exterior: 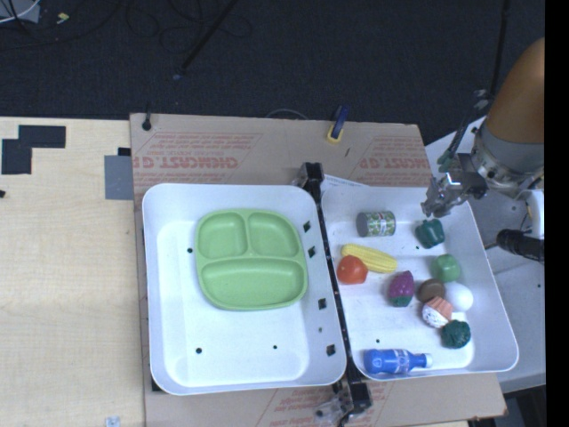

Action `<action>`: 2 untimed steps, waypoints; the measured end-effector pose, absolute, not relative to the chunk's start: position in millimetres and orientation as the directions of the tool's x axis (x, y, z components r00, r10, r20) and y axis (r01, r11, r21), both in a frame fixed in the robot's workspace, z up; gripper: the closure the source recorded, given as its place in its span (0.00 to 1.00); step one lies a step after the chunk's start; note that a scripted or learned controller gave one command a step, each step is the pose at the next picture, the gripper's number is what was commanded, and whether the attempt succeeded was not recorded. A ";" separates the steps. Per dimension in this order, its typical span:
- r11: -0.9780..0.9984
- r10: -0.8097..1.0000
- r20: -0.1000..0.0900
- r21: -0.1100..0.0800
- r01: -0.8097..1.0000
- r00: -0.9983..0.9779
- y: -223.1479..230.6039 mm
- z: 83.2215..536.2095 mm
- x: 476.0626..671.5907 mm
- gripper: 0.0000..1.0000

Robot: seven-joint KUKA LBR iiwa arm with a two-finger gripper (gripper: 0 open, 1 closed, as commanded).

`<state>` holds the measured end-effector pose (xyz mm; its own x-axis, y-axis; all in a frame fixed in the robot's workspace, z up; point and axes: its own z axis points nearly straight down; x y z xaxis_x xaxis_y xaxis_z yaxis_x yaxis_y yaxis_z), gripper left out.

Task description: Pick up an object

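A grey robot arm [516, 114] with an orange band reaches in from the right over a bench holding two shallow white bins side by side. Its gripper [437, 201] hangs above the upper right part of the right bin [498, 345], just above a dark green toy [430, 233]; nothing shows between its tips, and whether it is spread or pressed together cannot be told from this angle.

The right bin carries a scatter of small toys. A small can [377, 224] lies on its side near the top, left of the dark green toy. Below it, a yellow banana [372, 257] lies touching a red tomato [352, 270]. A purple toy [401, 288] sits near the middle, with a light green block [447, 267] to its right. Further down, a brown piece [431, 290], a white ball [460, 297], a striped white and orange toy [436, 312] and another dark green piece [456, 334] cluster close together. A blue bottle [396, 361] lies on its side along the bottom edge.

The left bin [169, 327] holds a light green divided plate [250, 260], lying flat in its upper half.
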<state>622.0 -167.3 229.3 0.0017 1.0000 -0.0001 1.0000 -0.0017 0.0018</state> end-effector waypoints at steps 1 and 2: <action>0.002 1.000 0.003 -0.006 1.000 -0.002 -126.2 218.5 584.7 1.00; 0.002 1.000 0.002 -0.005 1.000 -0.002 -97.5 230.2 550.7 1.00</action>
<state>550.7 -97.5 230.2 -0.0018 1.0000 0.0024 1.0000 0.0018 -0.0046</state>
